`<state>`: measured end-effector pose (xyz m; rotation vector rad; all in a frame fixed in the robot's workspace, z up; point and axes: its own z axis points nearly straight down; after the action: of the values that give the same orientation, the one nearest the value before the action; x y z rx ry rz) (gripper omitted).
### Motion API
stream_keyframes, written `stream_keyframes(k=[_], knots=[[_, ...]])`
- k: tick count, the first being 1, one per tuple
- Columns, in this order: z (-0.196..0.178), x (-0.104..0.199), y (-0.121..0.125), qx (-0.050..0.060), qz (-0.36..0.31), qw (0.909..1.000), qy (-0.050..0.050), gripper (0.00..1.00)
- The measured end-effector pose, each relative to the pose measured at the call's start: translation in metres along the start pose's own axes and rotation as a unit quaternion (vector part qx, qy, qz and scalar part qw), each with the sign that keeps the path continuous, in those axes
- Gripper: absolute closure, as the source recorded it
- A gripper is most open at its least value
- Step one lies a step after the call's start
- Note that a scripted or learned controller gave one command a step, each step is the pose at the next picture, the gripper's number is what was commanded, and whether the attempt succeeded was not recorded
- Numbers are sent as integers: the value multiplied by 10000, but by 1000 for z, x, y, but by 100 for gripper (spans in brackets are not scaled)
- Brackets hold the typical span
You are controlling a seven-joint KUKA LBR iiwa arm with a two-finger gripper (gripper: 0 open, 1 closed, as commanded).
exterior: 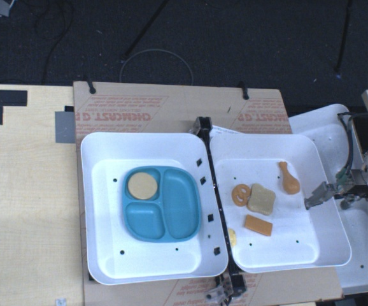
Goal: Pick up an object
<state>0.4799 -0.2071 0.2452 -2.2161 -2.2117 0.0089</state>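
Camera view, looking down at a slant: two white bins side by side at frame centre. Left bin (101, 171) holds a blue divided tray (171, 203) w/ a round tan disc (142, 185) in its upper-left compartment. Right bin (298, 247) has the loose items: pretzel-shaped piece (240, 194) touching a tan bread-like block (261, 199), an orange cheese-like wedge (258, 225) just below them, a drumstick-like piece (289, 179) up and to the right, apart from the rest, and a small yellowish bit (232, 238) at the bin's left wall near the divider. Gripper (316, 196) sits at right-centre of frame, over the right bin's right rim, nothing visible between it and any item; aperture too small and blurry to read, so can't tell how wide it stands. Step, as I judge it: approach/pre-grasp, no pick made yet, task at its start. Any item in the right bin could serve as target; drumstick piece is nearest and isolated, prob. the easiest. Next move calls for travel toward frame left over a chosen item, descent, then closing on it. Pretzel and block touch, so a grab there risks nudging both.
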Motion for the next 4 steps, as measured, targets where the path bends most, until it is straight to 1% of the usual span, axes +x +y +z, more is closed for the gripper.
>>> stream_keyframes(k=[1,2,3,4], knots=[[-4,0,2,-42,-8,10000,-11,0],[59,2,-2,-14,-10,10000,2,0],[112,3,8,-22,-10,10000,0,0],[158,4,9,-56,-8,10000,-17,0]])
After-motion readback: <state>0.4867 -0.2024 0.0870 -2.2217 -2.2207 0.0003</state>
